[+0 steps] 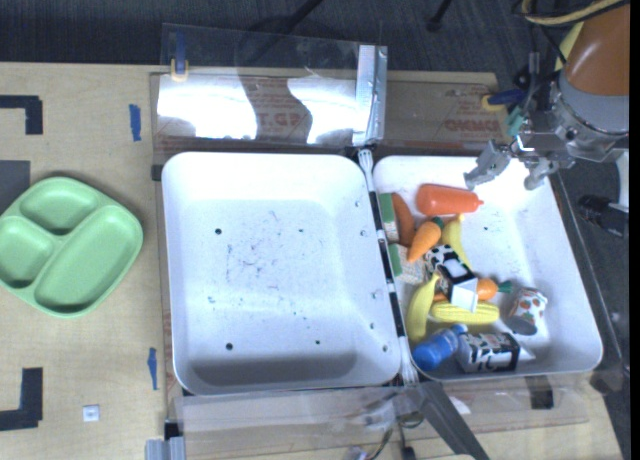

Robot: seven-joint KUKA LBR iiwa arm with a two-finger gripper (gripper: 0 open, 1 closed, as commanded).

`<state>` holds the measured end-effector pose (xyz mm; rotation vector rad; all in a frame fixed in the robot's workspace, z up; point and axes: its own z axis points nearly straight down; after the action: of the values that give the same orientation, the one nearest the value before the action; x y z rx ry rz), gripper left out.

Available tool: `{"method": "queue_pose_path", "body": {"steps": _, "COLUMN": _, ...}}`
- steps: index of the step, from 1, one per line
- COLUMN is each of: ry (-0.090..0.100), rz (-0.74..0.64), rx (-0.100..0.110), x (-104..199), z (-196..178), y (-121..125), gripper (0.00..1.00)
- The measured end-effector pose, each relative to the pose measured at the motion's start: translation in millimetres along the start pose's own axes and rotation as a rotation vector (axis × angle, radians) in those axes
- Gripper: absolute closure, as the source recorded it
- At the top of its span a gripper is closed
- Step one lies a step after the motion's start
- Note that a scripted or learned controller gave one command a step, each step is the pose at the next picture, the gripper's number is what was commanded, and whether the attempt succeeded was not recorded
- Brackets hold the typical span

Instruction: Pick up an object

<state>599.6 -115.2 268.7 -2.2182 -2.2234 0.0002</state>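
In the right bin (572, 248), the carrot (448, 199) lies lengthwise left-right.

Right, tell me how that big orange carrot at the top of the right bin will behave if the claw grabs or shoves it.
The carrot looks smooth and glossy, so it may slip in the claw. Its rounded, tapered shape suggests it could roll or swing round if pushed. It lies partly on other toys in the right bin, so a shove would probably tip it off them.

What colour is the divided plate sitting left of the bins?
Light green; the divided plate shows plainly in the camera view.
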Motion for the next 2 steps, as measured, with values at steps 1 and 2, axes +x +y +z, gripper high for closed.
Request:
{"method": "queue_pose_path", "body": {"steps": 1, "ry": -0.002, "rz": 0.084, "rx": -0.004, "x": -37, "z": -21, "y": 7, "gripper": 0.00}}
{"method": "queue_pose_path", "body": {"steps": 2, "ry": 0.000, "rz": -0.150, "rx": -0.001, "x": -33, "z": 85, "y": -25, "gripper": 0.00}}
